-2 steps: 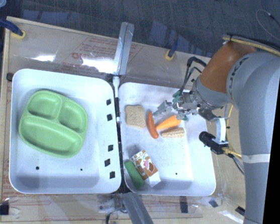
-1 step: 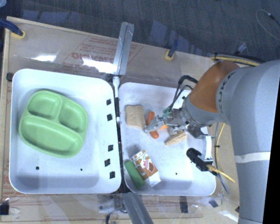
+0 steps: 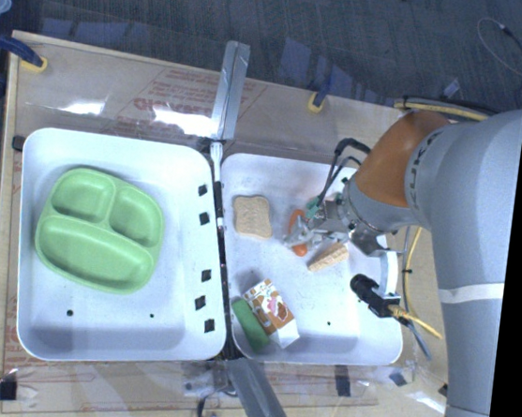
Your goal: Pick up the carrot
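Observation:
The carrot (image 3: 298,223) is a small orange piece lying in the right bin (image 3: 359,333), near its middle. Orange shows at two spots, one at its upper end and one lower down, with metal parts of the gripper crossing in between. The gripper (image 3: 313,230) hangs from the grey wrist with the orange band and sits directly over the carrot, low in the bin. Whether the carrot is held is hidden by the gripper body.
A tan toast slice (image 3: 252,216) lies left of the carrot and a beige wafer (image 3: 328,255) just to its right. A printed carton (image 3: 270,310) and a green item (image 3: 249,325) sit at the bin's front left. The left bin (image 3: 29,325) holds a green divided plate (image 3: 100,227).

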`<action>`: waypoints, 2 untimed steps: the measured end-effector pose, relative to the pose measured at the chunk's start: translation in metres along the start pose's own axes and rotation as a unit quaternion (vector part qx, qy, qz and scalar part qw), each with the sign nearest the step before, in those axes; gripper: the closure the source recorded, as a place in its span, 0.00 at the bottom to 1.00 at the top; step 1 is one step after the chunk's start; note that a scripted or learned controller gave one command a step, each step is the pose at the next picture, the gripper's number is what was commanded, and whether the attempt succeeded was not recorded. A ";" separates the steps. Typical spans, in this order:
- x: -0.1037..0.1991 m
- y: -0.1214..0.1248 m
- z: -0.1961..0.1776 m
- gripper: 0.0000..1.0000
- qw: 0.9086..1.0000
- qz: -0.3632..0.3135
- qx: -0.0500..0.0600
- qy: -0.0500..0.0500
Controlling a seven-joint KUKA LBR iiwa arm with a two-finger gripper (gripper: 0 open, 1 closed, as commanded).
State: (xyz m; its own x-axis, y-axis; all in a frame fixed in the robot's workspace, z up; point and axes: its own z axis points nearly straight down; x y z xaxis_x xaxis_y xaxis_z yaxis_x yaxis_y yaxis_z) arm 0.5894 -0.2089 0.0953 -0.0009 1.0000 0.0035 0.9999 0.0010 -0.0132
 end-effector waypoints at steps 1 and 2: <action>0.030 -0.032 -0.092 1.00 1.000 0.010 -0.004 -0.001; 0.097 -0.069 -0.100 1.00 0.993 -0.117 -0.003 -0.001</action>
State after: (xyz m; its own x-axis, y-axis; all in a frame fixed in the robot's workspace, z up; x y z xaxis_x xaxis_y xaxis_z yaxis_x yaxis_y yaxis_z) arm 0.5217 -0.1119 0.1970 -0.2336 0.9723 0.0036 0.9723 0.2336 -0.0071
